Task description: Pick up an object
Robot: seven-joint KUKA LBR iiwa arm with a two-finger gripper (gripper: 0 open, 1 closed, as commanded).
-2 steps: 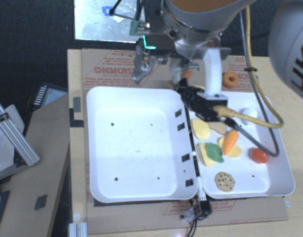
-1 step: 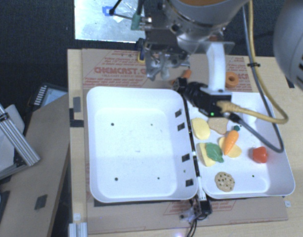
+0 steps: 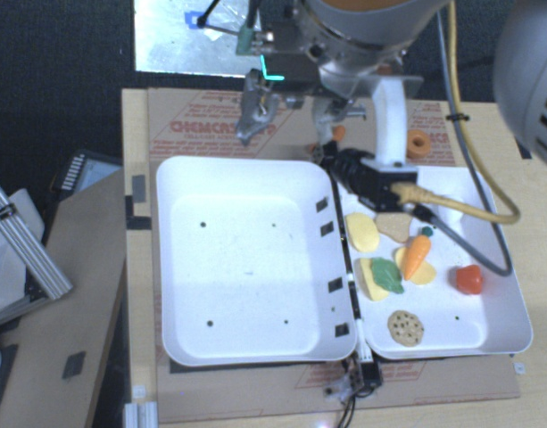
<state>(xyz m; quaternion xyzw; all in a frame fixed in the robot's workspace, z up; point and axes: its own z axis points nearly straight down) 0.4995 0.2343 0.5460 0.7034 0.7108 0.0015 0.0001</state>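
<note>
Bench, two bins (image 3: 246,172) | end effector (image 3: 331,145) grip unclear | carrot (image 3: 416,254) partly cable-hidden

Right bin's (image 3: 501,279) far corner behind arm (image 3: 371,25)

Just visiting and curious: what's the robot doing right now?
Gripper above bench, behind left bin, holding nothing. Carrot, tomato, cookie lie untouched in right bin. Cables cross it.

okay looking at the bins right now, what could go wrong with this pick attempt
The toy foods are bunched: the carrot lies against the yellow pieces, so a grab may catch two or nudge them apart. The tan cable and grey cable trail across the right bin and could drag items.
</note>
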